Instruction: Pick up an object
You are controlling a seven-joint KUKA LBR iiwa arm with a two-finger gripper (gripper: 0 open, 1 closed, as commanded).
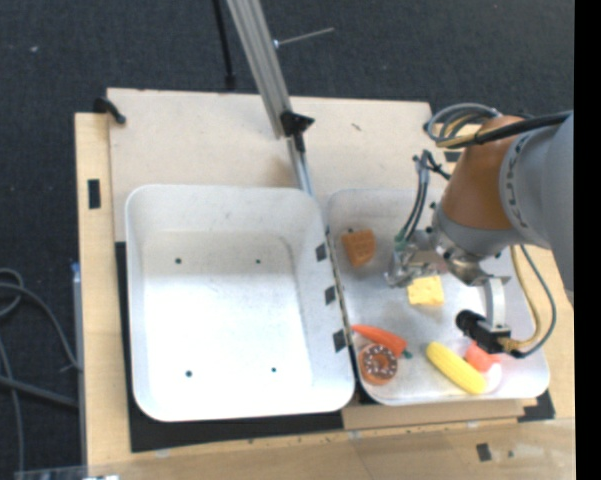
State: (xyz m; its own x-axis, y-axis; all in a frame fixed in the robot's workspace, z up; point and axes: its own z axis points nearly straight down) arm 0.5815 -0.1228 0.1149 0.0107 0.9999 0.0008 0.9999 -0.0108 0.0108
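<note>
Worktop [210, 138], right bin [525, 373]: arm [500, 193] low inside, end effector [418, 268] just above yellow block [426, 292], grip state cannot tell; block mid-bin, likely light, soft foam, best pinched across flat sides; smaller carrot [378, 337] nearby.

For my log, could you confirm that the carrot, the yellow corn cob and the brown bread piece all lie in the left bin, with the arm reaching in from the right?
Not quite: the carrot, the yellow corn cob and the brown bread piece lie in the right bin, not the left bin, as the camera view shows. The arm does reach in from the right.
</note>
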